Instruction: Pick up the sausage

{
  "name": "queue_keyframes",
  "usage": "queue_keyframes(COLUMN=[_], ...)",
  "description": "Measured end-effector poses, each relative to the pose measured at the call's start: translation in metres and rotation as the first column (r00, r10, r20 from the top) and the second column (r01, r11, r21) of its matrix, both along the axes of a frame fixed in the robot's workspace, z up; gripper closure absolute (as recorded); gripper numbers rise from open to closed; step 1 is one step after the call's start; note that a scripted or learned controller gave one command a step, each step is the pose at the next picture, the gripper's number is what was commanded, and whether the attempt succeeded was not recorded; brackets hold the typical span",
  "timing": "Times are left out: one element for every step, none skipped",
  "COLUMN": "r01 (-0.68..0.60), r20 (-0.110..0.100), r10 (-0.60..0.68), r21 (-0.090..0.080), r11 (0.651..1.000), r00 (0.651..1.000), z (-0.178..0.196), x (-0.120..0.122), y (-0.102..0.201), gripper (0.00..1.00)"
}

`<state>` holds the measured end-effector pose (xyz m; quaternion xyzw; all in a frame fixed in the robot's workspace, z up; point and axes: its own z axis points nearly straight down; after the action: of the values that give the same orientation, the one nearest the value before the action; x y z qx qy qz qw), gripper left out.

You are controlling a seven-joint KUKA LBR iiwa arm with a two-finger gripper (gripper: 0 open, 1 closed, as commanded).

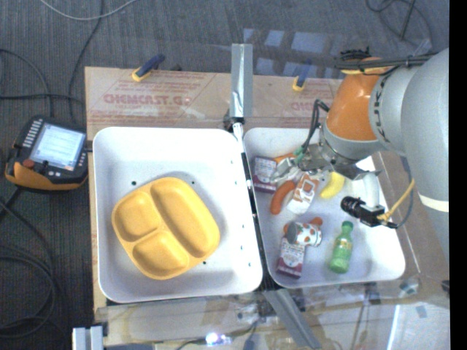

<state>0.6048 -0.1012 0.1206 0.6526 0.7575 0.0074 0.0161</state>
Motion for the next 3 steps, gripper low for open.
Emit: queue_keyframes(r01=[-0.082,-0.198,-0.386], r20=[0.032,0.016,0.008], r10=[0.082,0.198,0.386], r21=[-0.014,-0.008,-0.031], r11=[0.997,0.98,0.922], r00=[0.996,0.98,0.922], z=[-0.009,-0.009,-0.01], x=[-0.011,-0.003,-0.001], y=[-0.003,-0.019,-0.015], gripper=[0.0,0.0,0.0])
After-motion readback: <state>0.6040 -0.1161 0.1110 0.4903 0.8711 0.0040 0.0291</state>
